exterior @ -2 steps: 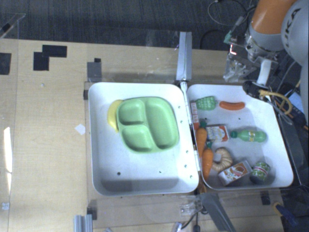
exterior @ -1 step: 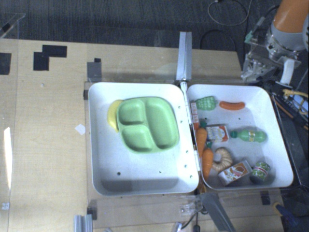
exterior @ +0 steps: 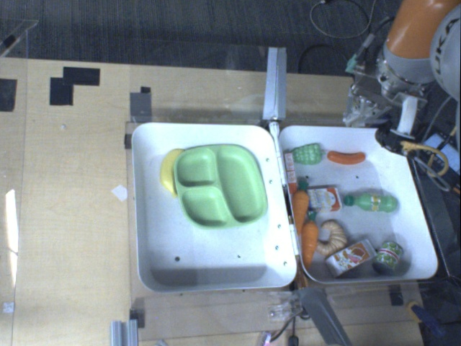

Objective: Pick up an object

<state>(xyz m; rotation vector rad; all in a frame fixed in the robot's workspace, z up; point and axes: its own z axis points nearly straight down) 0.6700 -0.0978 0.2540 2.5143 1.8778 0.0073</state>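
Small carton point(exterior: 350, 258): It was a boxy red and white pack near the front of the right bin point(exterior: 421, 215). It lay tilted, with its long side running from front left to back right.
Green can point(exterior: 390, 254): It was round, just right of the small carton, close to the front wall.
Bread twist point(exterior: 332, 235): It was pale, bumpy and curled, just behind the small carton.
Carrots point(exterior: 303, 222): 2 long orange carrots lay along the left wall. Their long sides ran front to back.
Juice box point(exterior: 324, 197): It was a flat red and white box beside the back carrot.
Green bottle point(exterior: 372, 202): It looked like smooth plastic and lay on its side. Its long side ran left to right, with the narrow end to the left.
Green bumpy thing point(exterior: 307, 153): It was short and knobbly, near the back left corner.
Sausage point(exterior: 346, 157): It was smooth and red-orange, lying left to right near the back wall.
Left bin point(exterior: 148, 215): It was shallow, white and smooth. It held a green tray point(exterior: 220, 184) with 3 hollows and round corners. A yellow thing point(exterior: 168, 170) peeked out from under the tray's left edge.
Gripper point(exterior: 364, 110): It hung over the back rim of the right bin, apart from all the things. I could not tell if the jaws were apart or together.
Arm point(exterior: 421, 16): It was grey with a smooth orange band.
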